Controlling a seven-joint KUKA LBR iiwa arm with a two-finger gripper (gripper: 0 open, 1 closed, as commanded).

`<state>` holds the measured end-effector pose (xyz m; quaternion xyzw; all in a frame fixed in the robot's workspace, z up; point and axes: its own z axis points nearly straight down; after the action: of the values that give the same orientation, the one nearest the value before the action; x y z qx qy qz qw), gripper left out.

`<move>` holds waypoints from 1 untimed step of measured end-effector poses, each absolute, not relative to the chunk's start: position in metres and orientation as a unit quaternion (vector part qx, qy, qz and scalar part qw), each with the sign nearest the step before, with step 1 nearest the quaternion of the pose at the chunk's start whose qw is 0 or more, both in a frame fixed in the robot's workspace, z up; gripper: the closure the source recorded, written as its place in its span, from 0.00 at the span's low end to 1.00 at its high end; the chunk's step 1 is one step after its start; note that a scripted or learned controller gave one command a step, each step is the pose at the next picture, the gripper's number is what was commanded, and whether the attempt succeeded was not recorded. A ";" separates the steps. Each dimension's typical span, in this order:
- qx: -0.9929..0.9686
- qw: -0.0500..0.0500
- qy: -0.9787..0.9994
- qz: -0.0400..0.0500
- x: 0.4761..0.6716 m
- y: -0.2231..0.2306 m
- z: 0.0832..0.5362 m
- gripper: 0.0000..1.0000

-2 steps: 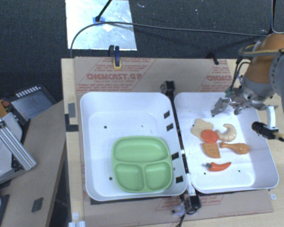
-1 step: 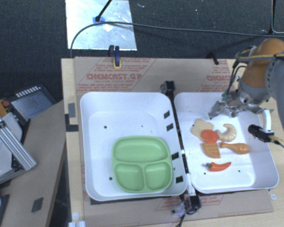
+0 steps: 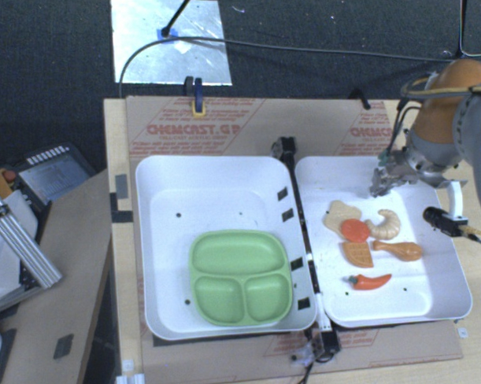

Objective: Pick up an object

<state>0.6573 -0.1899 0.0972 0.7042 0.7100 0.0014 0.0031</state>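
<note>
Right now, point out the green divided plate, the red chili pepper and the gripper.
green divided plate (image 3: 240, 276): camera view, on the ridge between its compartments.
red chili pepper (image 3: 373, 282): camera view, middle of its body.
gripper (image 3: 381, 184): camera view, at its fingertips over the right bin's back part.

Both white bins look like smooth moulded plastic with a soft sheen, nothing glossy. The green divided tray in the left one is matt plastic too. The toy food in the right bin looks like smooth plastic or rubber: the red chili is a bit shiny, the drumstick and croissant duller. Under it all is a raw cardboard sheet with red print. Further back lies a crinkly, shiny foil-like panel on dark, rough carpet-like flooring.
</note>
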 end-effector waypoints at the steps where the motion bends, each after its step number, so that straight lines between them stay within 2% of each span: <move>1: 0.706 0.004 0.709 0.002 0.662 -0.196 0.162 1.00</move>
<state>0.6617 -0.1955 0.1617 0.7055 0.7086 0.0022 0.0040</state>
